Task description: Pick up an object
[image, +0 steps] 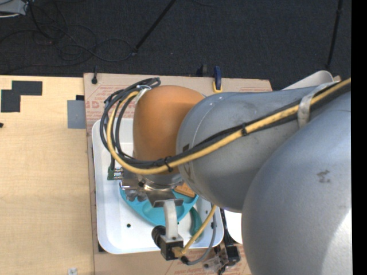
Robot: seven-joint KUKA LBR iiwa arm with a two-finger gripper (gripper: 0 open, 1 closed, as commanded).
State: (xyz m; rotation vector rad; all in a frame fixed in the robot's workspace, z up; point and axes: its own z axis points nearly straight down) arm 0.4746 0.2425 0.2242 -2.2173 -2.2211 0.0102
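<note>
Teal object (pixel 150 208) lies in left white bin (pixel 106 222), partly under arm (pixel 241 148). Jaw opening: cannot tell, wrist blocks sight. Risk, judged: blind closure misses or clips bin wall.

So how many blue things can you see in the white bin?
1: a turquoise object lies in the left white bin, partly under the arm. More could be hidden beneath the arm.

Grey arm (pixel 275 153), orange band (pixel 157 122), yellow and black cables (pixel 117 136).
</note>
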